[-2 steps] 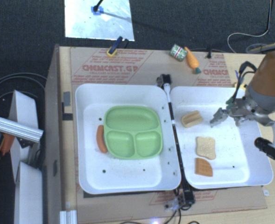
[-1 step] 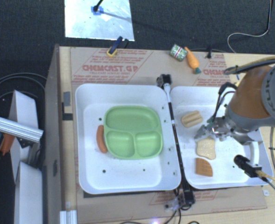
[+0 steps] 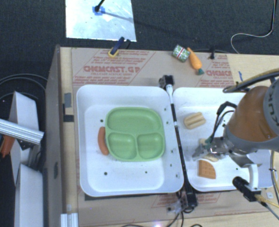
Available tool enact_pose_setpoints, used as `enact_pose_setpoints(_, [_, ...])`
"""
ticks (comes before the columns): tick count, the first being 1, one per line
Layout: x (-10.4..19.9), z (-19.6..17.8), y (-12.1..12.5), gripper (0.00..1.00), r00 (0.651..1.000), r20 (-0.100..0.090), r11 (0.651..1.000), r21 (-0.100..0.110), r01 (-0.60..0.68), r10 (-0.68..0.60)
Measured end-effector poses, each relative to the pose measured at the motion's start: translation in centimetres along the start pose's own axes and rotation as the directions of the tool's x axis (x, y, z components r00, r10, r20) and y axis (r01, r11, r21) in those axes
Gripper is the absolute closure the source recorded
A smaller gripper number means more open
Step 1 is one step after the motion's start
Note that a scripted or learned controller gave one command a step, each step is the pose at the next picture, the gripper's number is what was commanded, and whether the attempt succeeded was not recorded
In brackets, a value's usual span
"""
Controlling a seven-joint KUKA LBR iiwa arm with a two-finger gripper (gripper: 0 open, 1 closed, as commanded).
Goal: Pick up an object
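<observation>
The gripper (image 3: 204, 151) hovers at 12 o'clock of the waffle (image 3: 207, 169), grip state indiscernible; nothing visibly lifted, pick pending.

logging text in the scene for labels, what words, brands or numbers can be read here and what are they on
"CHEMCAST GP" in red on the brown sheet under the bins, left side.
"CHEMCAST" in red again on the same sheet at the right, partly cut off by the arm.
Smaller red lines above and below each: too blurred to read.
Dark letters on the arm's grey shell: cut off, not readable.
Label on the small can: too small to read.
</observation>
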State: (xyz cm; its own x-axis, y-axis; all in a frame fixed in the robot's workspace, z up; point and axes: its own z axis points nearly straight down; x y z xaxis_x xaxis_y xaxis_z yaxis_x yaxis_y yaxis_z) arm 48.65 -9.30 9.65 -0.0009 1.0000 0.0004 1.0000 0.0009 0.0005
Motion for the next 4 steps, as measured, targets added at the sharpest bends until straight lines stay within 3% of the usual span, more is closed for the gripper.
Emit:
enact_pose_setpoints(1, [-6.6,-5.5,7.8,0.00,1.000,0.003,1.000,-0.004,0.001,-0.001])
enact_pose_setpoints(2, [-2.9,1.2,5.8,0.00,1.000,0.000,1.000,-0.001,0.002,-0.002])
enact_pose_setpoints(3, [-3.0,0.2,5.8,1.00,1.000,0.001,1.000,-0.003,0.003,-0.003])
enact_pose_setpoints(4, [6.1,-8.9,8.0,1.00,1.000,-0.001,1.000,-0.004,0.004,-0.004])
